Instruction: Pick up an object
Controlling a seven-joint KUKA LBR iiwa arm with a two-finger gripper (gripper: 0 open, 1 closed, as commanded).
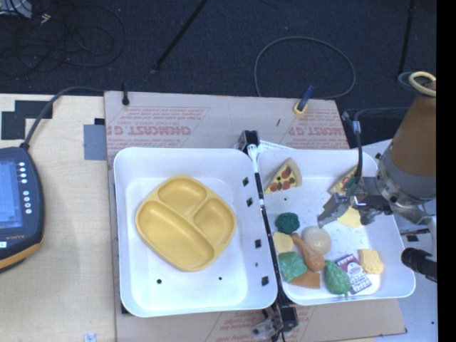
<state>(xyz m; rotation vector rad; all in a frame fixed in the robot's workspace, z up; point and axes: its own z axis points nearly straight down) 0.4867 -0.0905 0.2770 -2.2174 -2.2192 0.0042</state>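
Note:
The right white bin [399, 285] holds several toy foods: a pizza slice [285, 177], a dark green broccoli [287, 223], a beige ball [318, 239], an orange drumstick [306, 252], a red and white packet [354, 271] and a yellow block [370, 261]. My gripper [348, 214] hangs low over the bin's right half, its fingers spread open. A pale yellow wedge [350, 220] lies right under it, between the fingertips; I cannot tell whether they touch it. A small orange and green piece [344, 184] lies just behind the gripper.
The left white bin [128, 276] carries a yellow divided plate [185, 221]. A black divider rail [258, 212] runs between the bins. A handheld pendant [18, 205] rests on the bench at far left. Green pieces [337, 277] crowd the right bin's front.

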